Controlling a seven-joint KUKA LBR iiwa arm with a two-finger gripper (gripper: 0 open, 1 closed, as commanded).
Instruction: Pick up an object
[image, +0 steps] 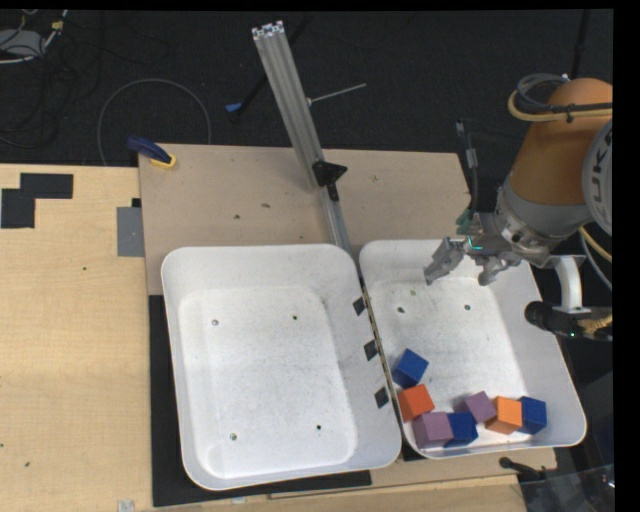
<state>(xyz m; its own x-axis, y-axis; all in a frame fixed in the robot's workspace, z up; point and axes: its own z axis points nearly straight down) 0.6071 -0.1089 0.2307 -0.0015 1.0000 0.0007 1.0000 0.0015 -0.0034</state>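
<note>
Your gripper hangs spread and empty over the right bin's far edge, well apart from the blocks clustered along its near edge, so nothing's picked yet.

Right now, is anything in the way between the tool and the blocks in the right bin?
Nothing visible. The tool hovers open over the far end of the right bin; bare bin floor lies between it and the blocks, starting with the blue block.
</note>
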